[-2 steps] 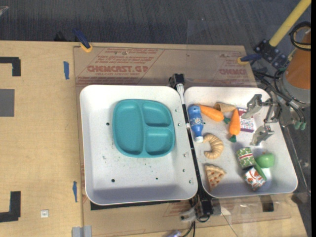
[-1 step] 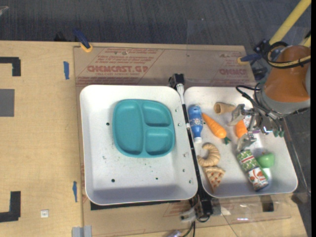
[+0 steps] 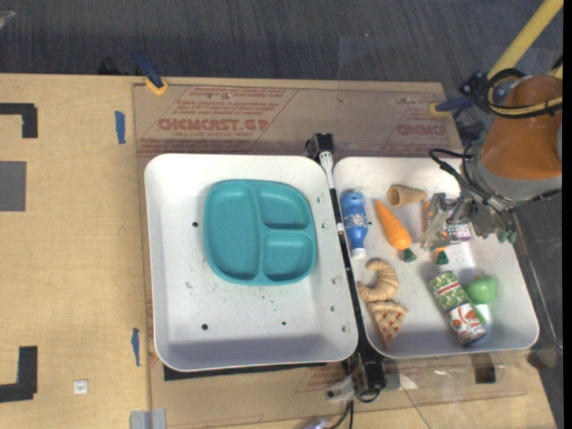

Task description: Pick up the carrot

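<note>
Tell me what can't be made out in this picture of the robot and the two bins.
- Gripper: a blurred tangle of metal beside the carrot; open or shut is unclear.
- Can: label too small to read.
- Arm: cut off by the right edge of the camera view.
- Bottle: label too small to read.

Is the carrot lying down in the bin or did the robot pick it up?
Lying down. The carrot rests flat on the floor of the right bin, beside the blue bottle. The gripper is just to its right.
</note>
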`<state>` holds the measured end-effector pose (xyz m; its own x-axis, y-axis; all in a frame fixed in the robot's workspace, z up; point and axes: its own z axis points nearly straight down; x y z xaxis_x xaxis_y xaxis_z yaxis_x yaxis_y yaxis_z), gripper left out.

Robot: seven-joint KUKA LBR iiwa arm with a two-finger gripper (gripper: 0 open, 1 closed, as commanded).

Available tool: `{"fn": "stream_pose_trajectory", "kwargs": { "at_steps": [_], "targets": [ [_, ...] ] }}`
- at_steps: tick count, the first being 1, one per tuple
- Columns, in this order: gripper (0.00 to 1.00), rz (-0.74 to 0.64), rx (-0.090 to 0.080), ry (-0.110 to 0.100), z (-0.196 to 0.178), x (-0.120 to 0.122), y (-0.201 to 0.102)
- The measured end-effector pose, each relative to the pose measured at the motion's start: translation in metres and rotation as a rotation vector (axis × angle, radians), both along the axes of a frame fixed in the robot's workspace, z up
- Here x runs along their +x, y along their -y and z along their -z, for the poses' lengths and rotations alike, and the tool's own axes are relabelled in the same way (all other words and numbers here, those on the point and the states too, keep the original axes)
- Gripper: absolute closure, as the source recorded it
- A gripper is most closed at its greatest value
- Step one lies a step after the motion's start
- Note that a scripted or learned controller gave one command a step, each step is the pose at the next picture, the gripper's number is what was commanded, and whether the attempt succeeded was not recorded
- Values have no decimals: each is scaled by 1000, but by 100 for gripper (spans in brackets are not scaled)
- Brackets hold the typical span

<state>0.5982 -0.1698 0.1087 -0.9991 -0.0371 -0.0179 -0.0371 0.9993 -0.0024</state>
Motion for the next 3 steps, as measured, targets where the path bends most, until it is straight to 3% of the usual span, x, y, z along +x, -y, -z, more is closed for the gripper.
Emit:
{"fn": "stream_pose_trajectory", "kwargs": {
  "at_steps": [1, 3],
  "targets": [
    [0, 0, 0, -1, 1, 0, 0],
    [0, 670, 23, -10, 20, -19, 32]
  ]
}}
